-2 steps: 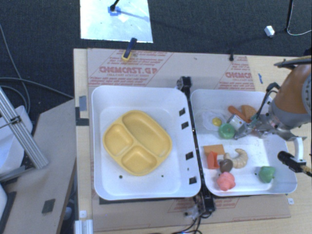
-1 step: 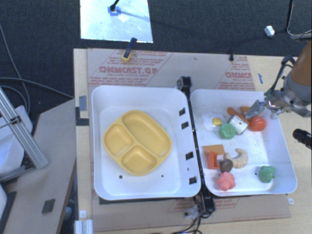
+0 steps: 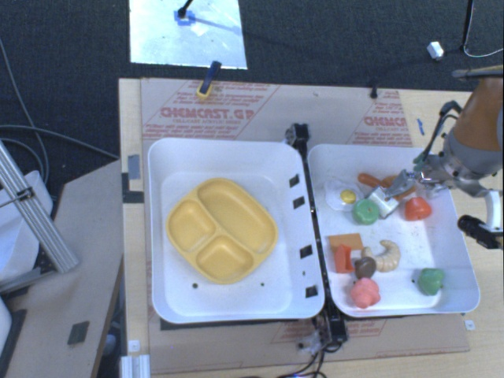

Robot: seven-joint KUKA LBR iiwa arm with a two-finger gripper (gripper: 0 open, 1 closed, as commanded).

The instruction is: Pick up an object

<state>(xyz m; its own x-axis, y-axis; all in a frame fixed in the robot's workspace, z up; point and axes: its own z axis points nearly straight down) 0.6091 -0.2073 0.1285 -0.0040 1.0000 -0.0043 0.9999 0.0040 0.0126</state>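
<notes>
My gripper reaches in from the right and hangs low over the back of the right bin. Its tip is beside a green round toy and just in front of an orange-red sausage. A red tomato-like piece lies to its right and a fried egg to its left. Nearer the front lie an orange slab, a red block, a beige croissant, a brown piece, a pink piece and a green piece. I see nothing between the gripper's tips.
The left bin holds a yellow divided plate. A black-clipped divider separates the two bins. The bench's cardboard surface runs behind them.
</notes>
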